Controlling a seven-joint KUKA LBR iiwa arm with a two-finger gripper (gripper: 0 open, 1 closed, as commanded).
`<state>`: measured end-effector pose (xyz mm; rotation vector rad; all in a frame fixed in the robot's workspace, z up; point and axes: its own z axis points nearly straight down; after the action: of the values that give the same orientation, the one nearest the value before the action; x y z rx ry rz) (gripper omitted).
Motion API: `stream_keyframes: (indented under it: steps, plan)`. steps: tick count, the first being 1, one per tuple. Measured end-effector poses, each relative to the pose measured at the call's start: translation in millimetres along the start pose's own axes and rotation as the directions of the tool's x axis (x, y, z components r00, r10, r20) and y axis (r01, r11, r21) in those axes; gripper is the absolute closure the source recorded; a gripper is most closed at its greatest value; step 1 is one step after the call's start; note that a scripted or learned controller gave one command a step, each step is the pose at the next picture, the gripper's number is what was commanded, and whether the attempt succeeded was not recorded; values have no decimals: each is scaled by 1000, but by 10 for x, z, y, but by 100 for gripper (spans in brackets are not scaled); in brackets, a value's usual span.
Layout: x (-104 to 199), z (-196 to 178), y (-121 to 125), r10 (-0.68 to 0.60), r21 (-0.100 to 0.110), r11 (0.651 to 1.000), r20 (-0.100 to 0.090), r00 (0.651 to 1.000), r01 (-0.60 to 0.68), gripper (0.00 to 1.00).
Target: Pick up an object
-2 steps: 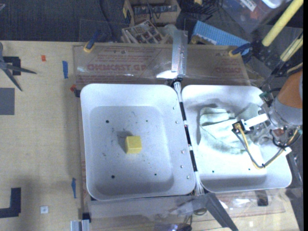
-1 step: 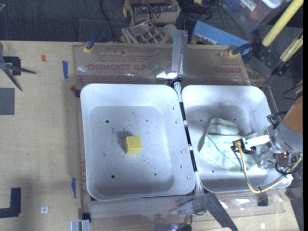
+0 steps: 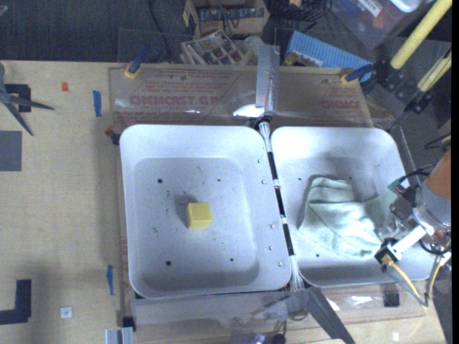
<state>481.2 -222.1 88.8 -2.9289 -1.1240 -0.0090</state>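
A pale wooden bench (image 3: 57, 213) is seen from above, and two shallow white bins are set on it side by side, their inner rims touching along a dark seam. Small strips of blue tape (image 3: 97, 103) are stuck to the bench left of the bins, and a tiny orange marker (image 3: 64, 86) is found nearer the far edge. A dark grey square patch (image 3: 8, 151) is cut off by the left border. Behind the bins a clear plastic sheet with red lettering (image 3: 179, 95) is laid flat, held at its far corners by blue clamps (image 3: 357, 73). Beyond the bench, a cardboard box of clutter (image 3: 219, 9), a blue ribbed panel (image 3: 315, 49) and a slanted yellow bar (image 3: 424, 21) are made out against a dark floor.

In the left white bin (image 3: 136, 156) a small yellow cube (image 3: 199, 215) is placed near the middle of the scuffed floor, well apart from every wall. In the right white bin (image 3: 337, 145) a crumpled pale cloth (image 3: 337, 217) is spread over the centre and towards the near right corner.

The grey two-finger gripper (image 3: 400, 210) is positioned low over the right bin, at the right edge of the cloth. Whether the cloth is touched or gripped cannot be told, nor can the gripper's opening. The cube is left untouched in the other bin.
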Motion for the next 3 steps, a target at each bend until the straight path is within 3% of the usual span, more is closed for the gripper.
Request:
stream_keyframes:
  steps: [1, 2, 3]
  plan:
    - [452, 6, 87, 474, -10, 880, -2, 880, -474, 100]
    - [15, -2, 7, 171, -3, 985, -3, 985, -171, 100]
    - [14, -24, -10, 503, -3, 864, 1, 864, -503, 100]
